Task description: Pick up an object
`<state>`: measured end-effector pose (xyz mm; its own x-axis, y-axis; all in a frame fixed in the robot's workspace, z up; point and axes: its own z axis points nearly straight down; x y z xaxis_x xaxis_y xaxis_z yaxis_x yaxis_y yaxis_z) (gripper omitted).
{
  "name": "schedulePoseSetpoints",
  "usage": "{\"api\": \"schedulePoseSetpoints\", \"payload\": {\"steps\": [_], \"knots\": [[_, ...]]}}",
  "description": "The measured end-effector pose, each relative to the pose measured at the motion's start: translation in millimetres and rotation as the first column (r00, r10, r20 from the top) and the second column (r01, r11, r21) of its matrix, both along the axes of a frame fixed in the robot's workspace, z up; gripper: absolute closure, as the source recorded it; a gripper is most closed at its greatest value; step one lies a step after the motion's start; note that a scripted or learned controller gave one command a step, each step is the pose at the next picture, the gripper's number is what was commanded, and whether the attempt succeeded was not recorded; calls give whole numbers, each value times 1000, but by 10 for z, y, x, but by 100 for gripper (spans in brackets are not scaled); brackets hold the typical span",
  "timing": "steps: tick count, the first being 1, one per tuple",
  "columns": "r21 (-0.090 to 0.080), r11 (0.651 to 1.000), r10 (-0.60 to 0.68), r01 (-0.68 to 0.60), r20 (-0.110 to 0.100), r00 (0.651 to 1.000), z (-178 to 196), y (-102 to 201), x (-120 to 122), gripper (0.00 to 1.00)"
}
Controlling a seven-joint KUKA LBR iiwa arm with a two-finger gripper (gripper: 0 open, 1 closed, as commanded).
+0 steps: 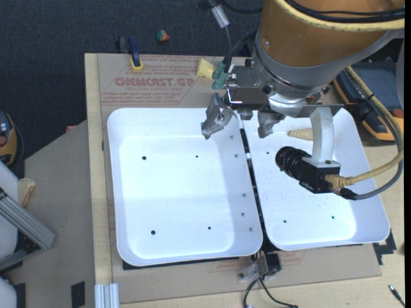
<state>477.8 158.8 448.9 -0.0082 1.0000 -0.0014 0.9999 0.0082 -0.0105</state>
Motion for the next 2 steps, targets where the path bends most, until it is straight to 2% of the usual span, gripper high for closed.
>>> {"api": "schedulePoseSetpoints", "payload": {"steps": [1, 2], "knots": [[5, 1000, -11, 11, 23, 1000, 919, -303, 18, 0], [-3, 1000, 0, 0, -4, 1000, -420, 502, -5, 0]]}}
